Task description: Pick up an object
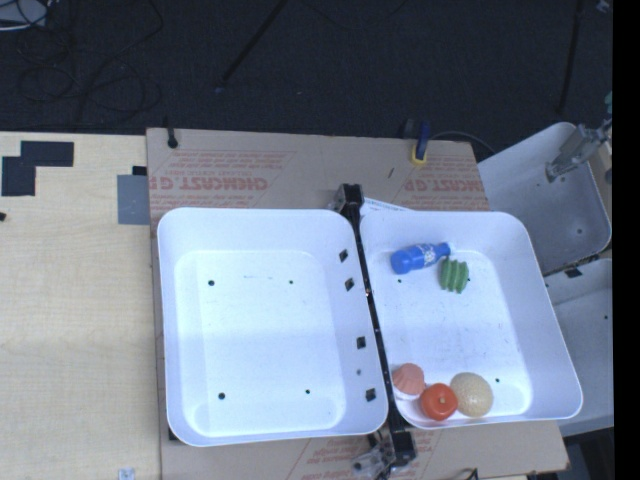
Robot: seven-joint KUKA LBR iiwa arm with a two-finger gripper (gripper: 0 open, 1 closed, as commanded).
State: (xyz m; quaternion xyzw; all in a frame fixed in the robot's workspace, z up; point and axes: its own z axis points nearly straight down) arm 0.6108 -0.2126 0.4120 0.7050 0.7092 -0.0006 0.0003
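Dark clamp fitting (386, 455) at the near end of the seam between the two bins, over the near edge of the cardboard

Right bin (560, 353), shallow, white, rounded corners. Contents, five items, all lying loose on the floor, none lifted:
- red round item (438, 402), tomato-like, in the near corner against the near wall
- pale pink round item (407, 378), just left of the red one and touching it, close to the wall shared with the other bin
- beige ball (473, 394), just right of the red one and touching it
- blue bottle (420, 257), on its side in the far part, cap end towards the right
- green ribbed item (455, 274), just beside the bottle's cap end; whether they touch cannot be told

The near trio and the far pair lie well apart.

Left bin (166, 268), same make, beside the right one. Small dark dots mark its white floor.

Black strip (361, 298) along the seam joining the bins, with small dark tabs.

Cardboard sheet (250, 168) under both bins, red lettering printed on it.

Wooden bench top (70, 318) to the left; grey metal plate (560, 198) to the right of the bins.

Gripper: whether spread or pressed together cannot be told
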